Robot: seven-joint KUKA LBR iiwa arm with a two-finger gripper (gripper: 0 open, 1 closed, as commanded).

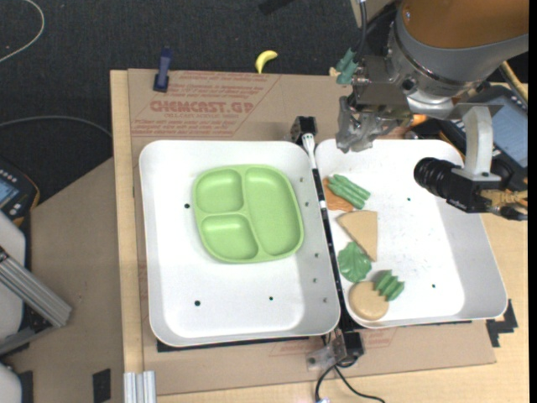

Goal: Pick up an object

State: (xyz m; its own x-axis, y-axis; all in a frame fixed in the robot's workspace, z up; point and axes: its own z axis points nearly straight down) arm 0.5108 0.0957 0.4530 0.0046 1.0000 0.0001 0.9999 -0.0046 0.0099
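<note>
My gripper (357,138) hangs over the far left corner of the right bin (453,250), above the bin floor, with nothing seen between its fingers. Just below it lies a green ridged piece (349,190) on an orange slice (336,201). Further toward the front sit a tan wedge (362,229), a green leafy piece (353,263), a small green ridged piece (388,286) and a round tan biscuit (368,301). All rest on the bin floor.
The left bin (168,292) holds a green three-compartment plate (248,213). A black cylindrical fixture (449,183) reaches over the right bin's far right side. A yellow banana (265,60) and a blue item (162,71) lie on the board behind the bins.
</note>
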